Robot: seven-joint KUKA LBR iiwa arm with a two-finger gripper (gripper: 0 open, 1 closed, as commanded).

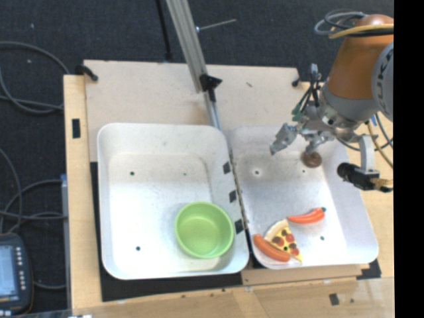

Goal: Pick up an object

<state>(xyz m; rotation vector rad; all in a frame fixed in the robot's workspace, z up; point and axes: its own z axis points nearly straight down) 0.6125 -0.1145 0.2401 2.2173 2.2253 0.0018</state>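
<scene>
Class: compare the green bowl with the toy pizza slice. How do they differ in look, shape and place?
The green bowl is one plain colour; the toy pizza slice is yellow with red toppings. The bowl is round and hollow; the slice is a flat wedge. The bowl sits in the left bin; the slice lies in the right bin. Both lie near their bins' front edges.

Matt white plastic bins (132,177) (lightly speckled) sit on a pale, rough-looking wooden bench (146,91).
</scene>
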